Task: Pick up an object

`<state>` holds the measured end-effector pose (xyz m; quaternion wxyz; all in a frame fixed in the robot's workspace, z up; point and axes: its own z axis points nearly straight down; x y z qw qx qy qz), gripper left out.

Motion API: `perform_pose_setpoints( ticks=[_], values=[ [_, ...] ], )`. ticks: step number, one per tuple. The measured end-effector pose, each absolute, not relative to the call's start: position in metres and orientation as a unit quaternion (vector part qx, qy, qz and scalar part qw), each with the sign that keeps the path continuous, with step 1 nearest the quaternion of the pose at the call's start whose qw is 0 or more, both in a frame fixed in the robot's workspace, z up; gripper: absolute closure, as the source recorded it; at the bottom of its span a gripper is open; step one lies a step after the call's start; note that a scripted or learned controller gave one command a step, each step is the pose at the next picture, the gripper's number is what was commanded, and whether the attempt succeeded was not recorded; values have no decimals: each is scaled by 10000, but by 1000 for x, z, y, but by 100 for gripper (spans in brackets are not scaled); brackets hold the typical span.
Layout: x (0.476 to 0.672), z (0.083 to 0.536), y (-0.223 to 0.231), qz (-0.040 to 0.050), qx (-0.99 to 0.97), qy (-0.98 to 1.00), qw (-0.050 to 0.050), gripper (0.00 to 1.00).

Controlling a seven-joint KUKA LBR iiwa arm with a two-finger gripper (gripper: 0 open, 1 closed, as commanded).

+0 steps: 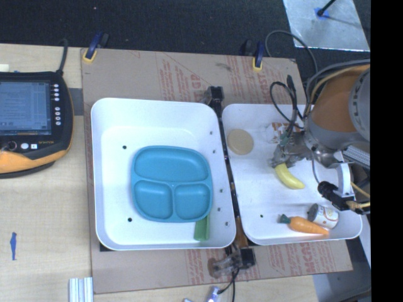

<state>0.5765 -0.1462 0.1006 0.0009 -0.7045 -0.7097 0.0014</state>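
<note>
A teach pendant [28, 121] with a lit screen is seen at the far left of the bench, orange along its lower edge; its screen text is too small to be read. Red printing runs across the cardboard sheet [182, 74] under the bins — not legible.

Two white bins are counted, side by side. In the left bin [110, 121] one blue divided plate [171, 182] with three compartments is laid flat; one green item [201, 229] leans at the bin's near wall, just beside the plate's near right corner.

In the right bin [264, 225] four things are counted: one round tan disc [240, 141] at the far left corner, one banana [289, 177] near the middle, one carrot [306, 226] along the near wall, and one small white cup-like item [326, 215] just right of the carrot, its label unreadable.

The gripper [284, 157] is placed just over the banana's far end. Whether the banana is clamped cannot be told.
</note>
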Motion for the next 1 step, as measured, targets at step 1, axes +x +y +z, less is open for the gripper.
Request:
perform_pose_setpoints(
  ticks=[1],
  values=[
    [586, 192, -60, 0, -7054, -7088, 11, 100]
  ],
)
